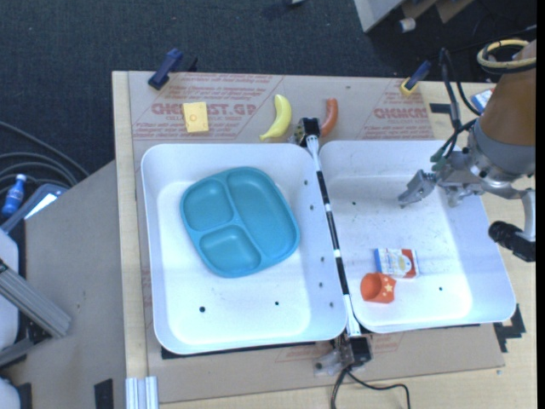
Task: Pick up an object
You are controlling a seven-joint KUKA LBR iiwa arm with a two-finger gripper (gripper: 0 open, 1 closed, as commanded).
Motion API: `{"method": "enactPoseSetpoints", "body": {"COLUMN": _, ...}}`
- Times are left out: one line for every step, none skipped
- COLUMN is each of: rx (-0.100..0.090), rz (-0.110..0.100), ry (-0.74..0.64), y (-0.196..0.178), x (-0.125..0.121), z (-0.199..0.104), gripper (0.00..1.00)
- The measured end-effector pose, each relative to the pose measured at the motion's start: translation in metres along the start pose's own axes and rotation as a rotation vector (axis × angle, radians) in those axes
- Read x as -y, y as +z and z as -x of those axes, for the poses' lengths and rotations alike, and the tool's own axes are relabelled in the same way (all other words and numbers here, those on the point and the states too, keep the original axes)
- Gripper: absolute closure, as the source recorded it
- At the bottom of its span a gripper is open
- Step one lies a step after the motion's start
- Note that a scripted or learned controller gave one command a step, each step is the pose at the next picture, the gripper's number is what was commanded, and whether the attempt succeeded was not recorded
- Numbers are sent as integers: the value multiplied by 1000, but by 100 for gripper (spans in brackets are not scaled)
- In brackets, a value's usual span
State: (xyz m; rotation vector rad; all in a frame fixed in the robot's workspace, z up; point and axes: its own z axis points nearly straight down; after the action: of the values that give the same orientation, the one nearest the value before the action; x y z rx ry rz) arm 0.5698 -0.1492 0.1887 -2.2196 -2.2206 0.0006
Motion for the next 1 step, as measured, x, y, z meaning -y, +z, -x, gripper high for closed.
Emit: {"method": "enactPoseSetpoints", "body": {"rx": 1, "rz": 0, "ry": 1, "y": 102, "x": 47, "z": -18, "gripper": 0}}
